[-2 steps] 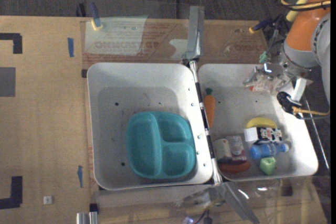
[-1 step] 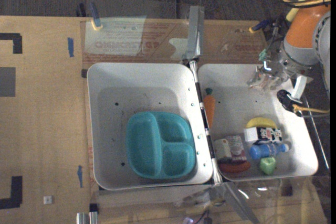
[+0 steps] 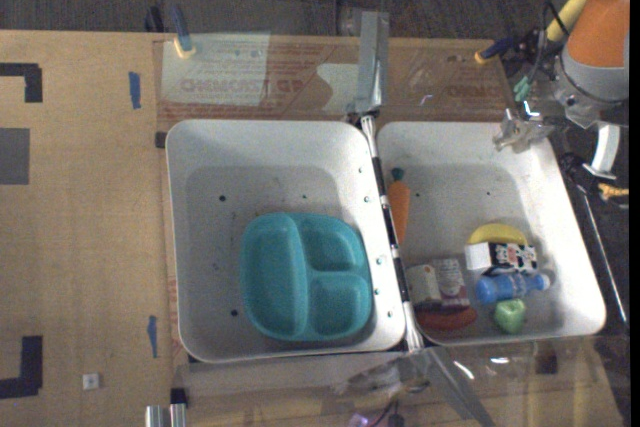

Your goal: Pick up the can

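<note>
Can (image 3: pixel 437 283) lies on its side in the right bin (image 3: pixel 566 215), near-left part, a labelled cylinder with its long axis running near to far, touching a red dish (image 3: pixel 447 318). Gripper (image 3: pixel 513 130) hovers over the far-right rim; finger state unclear.

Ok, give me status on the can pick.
End effector over the right bin's far right corner, nothing seen in it. Can lying at the bin's near left, untouched. Red item against it, blue bottle close beside.
</note>
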You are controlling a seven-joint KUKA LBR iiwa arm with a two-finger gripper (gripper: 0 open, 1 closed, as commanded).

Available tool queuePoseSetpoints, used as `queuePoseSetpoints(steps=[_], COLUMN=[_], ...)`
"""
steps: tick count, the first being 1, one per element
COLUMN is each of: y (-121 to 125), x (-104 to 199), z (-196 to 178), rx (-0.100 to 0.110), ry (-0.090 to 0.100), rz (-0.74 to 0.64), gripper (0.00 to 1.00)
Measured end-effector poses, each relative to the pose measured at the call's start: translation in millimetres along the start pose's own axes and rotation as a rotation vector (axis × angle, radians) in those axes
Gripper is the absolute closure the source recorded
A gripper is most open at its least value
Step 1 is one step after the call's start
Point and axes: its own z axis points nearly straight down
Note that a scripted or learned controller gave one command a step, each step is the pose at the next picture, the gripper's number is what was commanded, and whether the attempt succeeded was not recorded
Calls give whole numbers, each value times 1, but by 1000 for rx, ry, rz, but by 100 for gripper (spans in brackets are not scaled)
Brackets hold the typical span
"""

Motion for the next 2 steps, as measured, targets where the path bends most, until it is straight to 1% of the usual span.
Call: queuePoseSetpoints(steps=[1, 2], y=[0, 0], x=[46, 2], z=[-83, -152], rx=[-4, -6], ry=[-1, -2], rz=[269, -16], gripper=[100, 100])
